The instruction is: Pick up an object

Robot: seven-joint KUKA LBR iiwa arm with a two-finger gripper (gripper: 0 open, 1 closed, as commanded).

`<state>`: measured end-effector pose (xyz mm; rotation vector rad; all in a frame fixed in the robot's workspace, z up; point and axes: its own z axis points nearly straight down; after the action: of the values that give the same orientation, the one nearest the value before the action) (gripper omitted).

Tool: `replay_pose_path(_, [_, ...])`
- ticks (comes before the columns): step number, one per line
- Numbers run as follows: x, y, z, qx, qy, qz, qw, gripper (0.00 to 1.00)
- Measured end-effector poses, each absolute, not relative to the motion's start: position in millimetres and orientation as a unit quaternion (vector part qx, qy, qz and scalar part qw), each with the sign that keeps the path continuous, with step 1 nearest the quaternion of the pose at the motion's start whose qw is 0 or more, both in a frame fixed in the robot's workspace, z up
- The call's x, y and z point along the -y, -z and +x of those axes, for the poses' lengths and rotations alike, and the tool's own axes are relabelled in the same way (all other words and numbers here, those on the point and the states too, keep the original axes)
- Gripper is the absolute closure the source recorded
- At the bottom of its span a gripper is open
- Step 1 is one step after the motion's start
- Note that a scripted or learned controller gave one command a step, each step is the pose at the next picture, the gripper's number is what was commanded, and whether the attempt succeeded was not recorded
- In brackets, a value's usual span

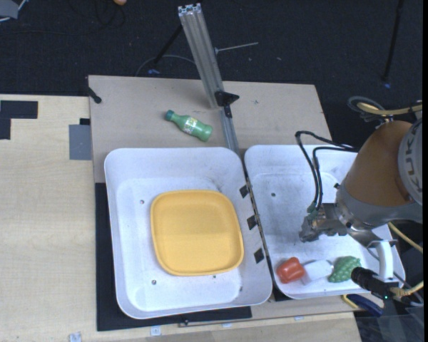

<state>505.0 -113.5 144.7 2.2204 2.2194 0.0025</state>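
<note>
Nearest the camera, along the front edge of the right bin point(271, 169), lay the three things I could choose from: a red pepper point(291, 268), a small pale piece point(316, 268) just beside it, and a green bumpy thing point(344, 269) to the right of that. They sat in a loose row against the low front wall, probably because the bin floor lets loose items settle there.

My gripper point(312, 228) hung above that row, a little behind the pepper and apart from it, with nothing between its tips that I could make out. Whether it was spread or closed I could not tell; it showed as a dark blur under the wrist. I judged it was placed there to come down on the pepper or its pale neighbour, since both lay just ahead of it.

Further left, the left bin point(121, 184) held a yellow plate point(197, 231), flat in its middle and well away from my reach at that moment.

Beyond both bins, on the bare board, a green bottle point(189, 125) lay on its side near the foot of the slanted metal rail point(203, 48), outside either bin and so hardly a candidate.
</note>
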Motion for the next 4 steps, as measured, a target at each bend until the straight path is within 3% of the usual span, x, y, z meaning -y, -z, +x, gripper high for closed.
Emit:
replay_pose_path(2, [108, -260, 499.0, -0.707, -0.0014, 0.707, 0.002, 1.0])
replay_pose_path(4, [14, -233, 548.4, -0.708, 0.0005, 0.706, -0.001, 1.0])
